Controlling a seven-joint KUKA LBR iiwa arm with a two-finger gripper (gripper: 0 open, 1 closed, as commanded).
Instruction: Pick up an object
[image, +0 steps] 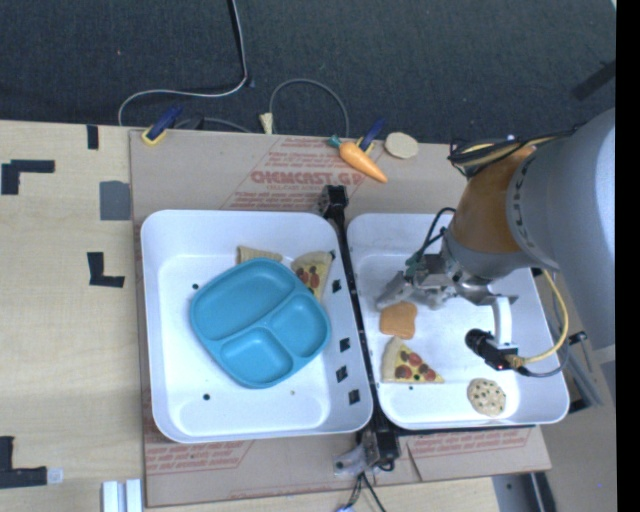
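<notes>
Gripper (392, 293) hangs low in the right bin (530, 405), can't tell how wide it's open, with the toy toast slice (398, 320) lying just below its fingertips, pizza slice (408, 364) nearby.

The arm (575, 190) is a thick, rounded tube of pale grey with a smooth, slightly glossy skin. Above the wrist it carries a broad orange band (487, 205), darker and browner on its shaded side. Below the band sits a grey metal wrist block, from which the gripper (392, 292) projects as dull grey metal fingers. Thin black cables loop beside the band and the wrist. A small white bracket with a black fitting hangs off the wrist, and a yellow cable (545, 345) curves from it.
</notes>
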